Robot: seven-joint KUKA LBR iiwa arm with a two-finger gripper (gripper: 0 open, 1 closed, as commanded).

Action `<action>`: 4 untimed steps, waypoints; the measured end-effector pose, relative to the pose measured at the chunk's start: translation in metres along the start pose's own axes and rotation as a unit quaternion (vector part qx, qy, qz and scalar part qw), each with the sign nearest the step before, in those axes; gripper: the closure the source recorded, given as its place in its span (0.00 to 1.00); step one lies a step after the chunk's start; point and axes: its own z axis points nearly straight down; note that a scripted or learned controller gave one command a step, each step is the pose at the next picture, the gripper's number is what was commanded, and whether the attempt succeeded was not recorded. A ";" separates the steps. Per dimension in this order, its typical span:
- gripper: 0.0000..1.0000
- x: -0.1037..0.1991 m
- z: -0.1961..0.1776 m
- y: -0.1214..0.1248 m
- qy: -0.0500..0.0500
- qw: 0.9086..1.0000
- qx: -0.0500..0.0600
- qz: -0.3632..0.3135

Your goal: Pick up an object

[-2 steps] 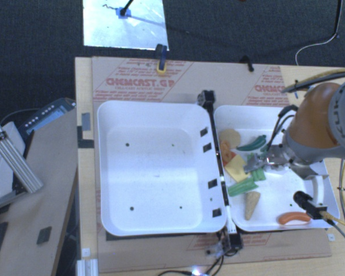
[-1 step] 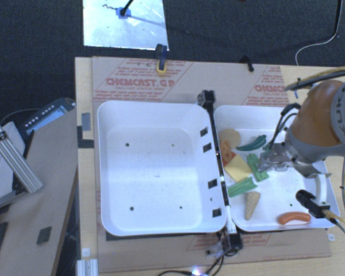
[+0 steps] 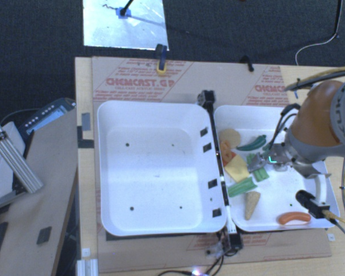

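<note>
Your grey arm with the orange band reaches in from the right and hangs over the right-hand shallow white bin [image 3: 310, 222], with its two-finger gripper [image 3: 263, 164] low among the toys near the bin's middle. You cannot tell from this slant how the tool is set, nor whether anything sits in it.

The nearest candidate is the small green block [image 3: 260, 175], just below and touching the tool tip. A dark green curved pod [image 3: 252, 144] lies just above-left, its long axis running up-right. The yellow wedge [image 3: 237, 168] sits left of the tool, the light green bar [image 3: 241, 187] below-left, the tan cone [image 3: 251, 203] further down, and the orange sausage-shaped piece [image 3: 294, 217] near the bottom rim, well apart.

So your pick is likely the green block, almost straight under the tool.
</note>
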 end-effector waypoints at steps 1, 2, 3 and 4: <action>0.00 0.042 0.027 0.058 0.002 1.000 0.008 -0.003; 0.00 0.020 0.026 0.018 0.003 1.000 0.008 0.001; 1.00 0.021 0.015 0.020 0.003 1.000 0.007 0.000; 1.00 0.137 -0.077 0.058 0.006 1.000 0.005 -0.007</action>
